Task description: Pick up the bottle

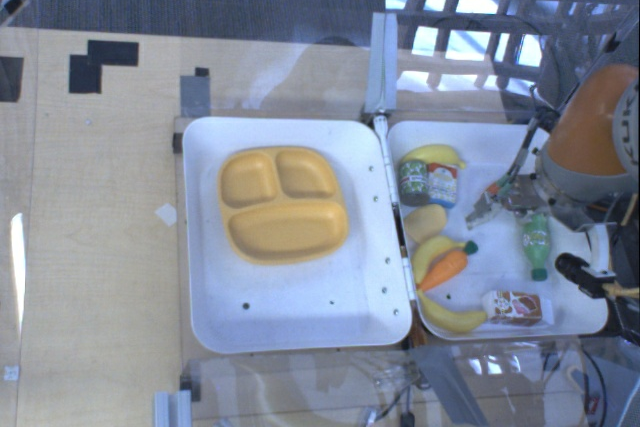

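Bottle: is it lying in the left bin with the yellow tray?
No, the bottle lies in the right bin, beside the hand.

Yellow tray [283, 203] — bananas [450, 315], carrot [445, 269]

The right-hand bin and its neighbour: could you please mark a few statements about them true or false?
1. The yellow divided tray lies in the left bin. True.
2. The bottle lies in the left bin. False: it lies in the right bin.
3. The carrot lies across a banana. True.
4. The hand is over the left bin. False: it is over the right bin, left of the bottle.
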Robot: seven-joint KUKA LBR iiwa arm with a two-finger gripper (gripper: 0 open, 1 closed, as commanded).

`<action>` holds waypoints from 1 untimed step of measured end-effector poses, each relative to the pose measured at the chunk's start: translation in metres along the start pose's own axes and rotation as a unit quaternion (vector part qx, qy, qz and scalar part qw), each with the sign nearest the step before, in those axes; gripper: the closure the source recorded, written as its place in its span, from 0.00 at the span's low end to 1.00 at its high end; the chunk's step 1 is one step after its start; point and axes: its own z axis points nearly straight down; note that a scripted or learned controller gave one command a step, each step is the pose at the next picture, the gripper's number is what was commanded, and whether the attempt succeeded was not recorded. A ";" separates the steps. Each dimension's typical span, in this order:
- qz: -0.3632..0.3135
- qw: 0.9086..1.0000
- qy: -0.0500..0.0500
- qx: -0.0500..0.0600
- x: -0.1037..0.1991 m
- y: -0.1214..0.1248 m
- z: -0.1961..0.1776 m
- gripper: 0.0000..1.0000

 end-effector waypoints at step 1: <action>0.083 0.996 0.011 -0.006 -0.014 -0.006 0.006 0.00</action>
